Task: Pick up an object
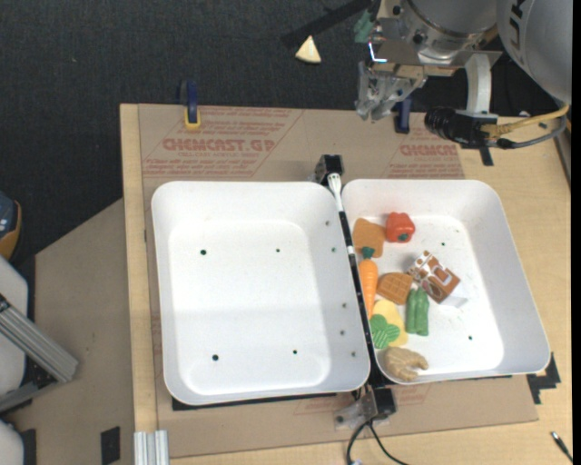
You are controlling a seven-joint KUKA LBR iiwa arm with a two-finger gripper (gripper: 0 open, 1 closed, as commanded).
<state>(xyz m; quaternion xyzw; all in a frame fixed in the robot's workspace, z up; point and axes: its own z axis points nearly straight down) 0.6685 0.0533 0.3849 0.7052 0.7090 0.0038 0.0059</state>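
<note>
The arm [472, 27] is entering at the upper right of the frame and is being cut off by the top edge, so only its grey wrist part is showing; the jaws of the gripper [381, 100] are hanging above the cardboard sheet [272, 145] beyond the bins, and they are too dark and cluttered for me to tell if they are apart or together. Nothing is showing between them. The tabletop [82, 272] is light wood, with the brown cardboard lying on it under two white bins, and a dark carpet [91, 54] is filling the upper left. The left bin [245, 281] is sitting just beside the right bin [508, 272]. The toy foods are lying together along the left side of the right bin: a red pepper [399, 226], an orange carrot [368, 277], a waffle-like brown piece [394, 288], a green vegetable [417, 313], a brown and white piece [434, 277], and a beige piece [404, 362] near the lower rim. Some pieces are touching, and the small yellow and green ones are hard to name.
</note>
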